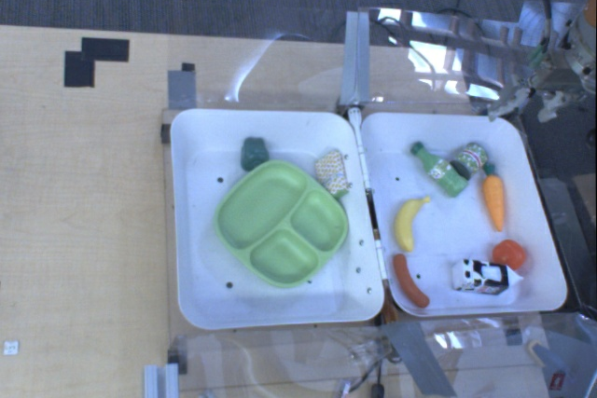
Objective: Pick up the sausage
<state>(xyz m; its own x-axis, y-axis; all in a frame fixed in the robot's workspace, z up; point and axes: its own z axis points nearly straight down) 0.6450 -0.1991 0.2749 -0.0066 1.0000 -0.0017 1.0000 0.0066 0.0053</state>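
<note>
Red-brown on white, found the sausage [410,281] lying untouched in the right bin's [536,200] lower-left corner, just below the banana [409,223]; judged the whole pick left to do; could not tell the state of the gripper [558,89] at upper right.

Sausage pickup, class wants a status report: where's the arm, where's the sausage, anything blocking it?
Arm parked at top right, off the bins. Sausage lies untouched, front left of right bin. Banana just behind it, apart; nothing on top.
</note>
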